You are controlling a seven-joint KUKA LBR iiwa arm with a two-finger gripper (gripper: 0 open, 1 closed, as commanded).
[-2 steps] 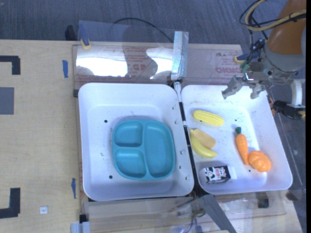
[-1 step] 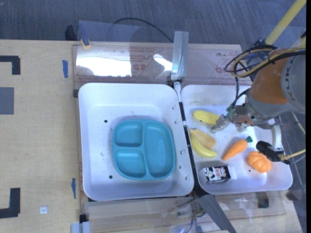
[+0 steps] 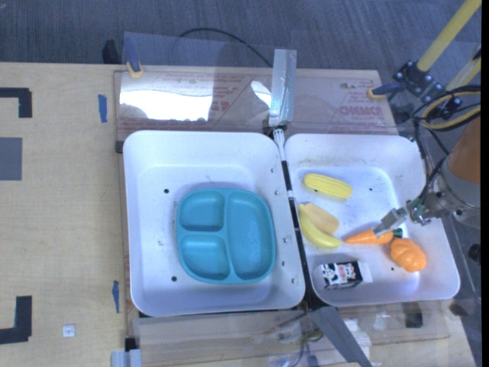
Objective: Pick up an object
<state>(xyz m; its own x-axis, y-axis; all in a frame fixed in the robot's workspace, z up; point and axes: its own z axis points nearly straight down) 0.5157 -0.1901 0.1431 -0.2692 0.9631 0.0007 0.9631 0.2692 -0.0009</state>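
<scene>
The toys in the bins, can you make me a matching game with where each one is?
Things:
1. blue plate
2. corn
3. carrot
4. black and white carton

Places:
A. near the gripper tip
B. front of the right bin
C. back of the right bin
D. in the left bin

Pairs: 1-D, 2-C, 3-A, 4-B

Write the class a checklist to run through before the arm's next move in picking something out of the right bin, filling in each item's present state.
1. Gripper over the right bin: ok.
2. Carrot close under the gripper tip: ok.
3. Carrot held between the fingers: cannot tell.
4. Carrot clear of the orange fruit: not ok, they look to be touching.
5. Corn cob and banana apart from the gripper: ok.
</scene>
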